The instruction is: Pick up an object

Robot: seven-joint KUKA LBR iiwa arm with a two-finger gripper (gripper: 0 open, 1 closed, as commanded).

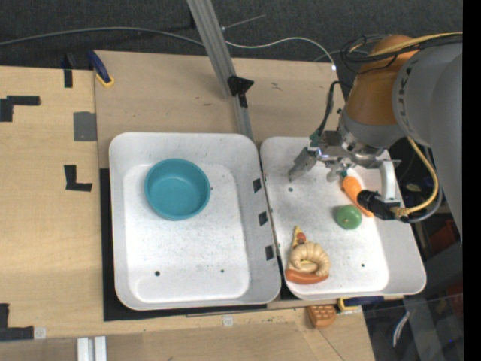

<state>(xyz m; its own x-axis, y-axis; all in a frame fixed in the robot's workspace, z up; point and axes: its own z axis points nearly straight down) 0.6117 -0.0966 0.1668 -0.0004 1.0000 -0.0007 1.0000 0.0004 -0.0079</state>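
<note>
Bench w/ two shallow white bins side by side, centre of frame. Left bin (128, 277) holds one teal bowl (177, 189), upright, in its upper-left part, well apart from the bin walls on the lower side.

Right bin (398, 273) holds three loose items. Orange carrot-shaped toy (351, 189) lies tilted in the upper-right area of the bin, partly under the wrist hardware. Green round item (347, 217) sits just below the carrot toy, near it; contact betw. the two not determinable. Tan curled item w/ a red-orange base, shrimp-like toy (308, 261), lies at lower centre of the bin, close to the bin's left wall, well apart from the green item.

Arm (391, 89) enters from frame right, orange band visible above the wrist, upper right of frame. Gripper (316, 164) is over the upper part of the right bin. Fingers spread: one dark finger (298, 167) angles out toward the bin's upper-left area, the other sits nearer the carrot toy. Nothing seen betw. the fingers. Carrot toy is just beside the right-hand finger, not pinched.

Misc.: grey pole (218, 47) runs diagonally from top centre down to the gap betw. bins. Small orange block (322, 315) on bench below the right bin. Cables cross the dark floor at top.
</note>
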